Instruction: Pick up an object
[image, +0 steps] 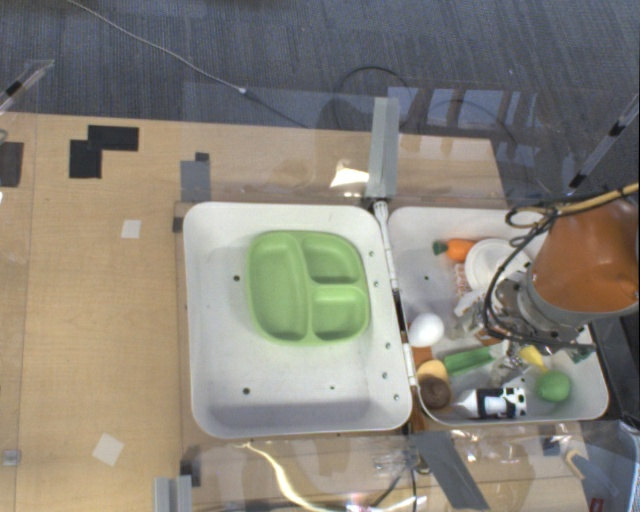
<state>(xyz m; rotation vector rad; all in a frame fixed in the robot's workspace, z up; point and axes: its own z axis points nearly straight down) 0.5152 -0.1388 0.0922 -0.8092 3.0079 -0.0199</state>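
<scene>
Wooden bench (90, 330) bears two white bins: left bin (290, 405), right bin (420, 235), side by side.

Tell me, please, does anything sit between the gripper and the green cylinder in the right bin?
Nothing visible does. The gripper hangs just right of the green cylinder, with bare bin floor between them. The white egg lies on the cylinder's far side, up and left.

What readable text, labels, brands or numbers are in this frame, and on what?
None legible.
Black-and-white item in the right bin: it has dark and white patches, too small and blurred to read as text.
Black squares on the bench: plain marks, no lettering.
Green divided tray in the left bin: no visible markings.
Arm's orange band: no visible writing.
</scene>
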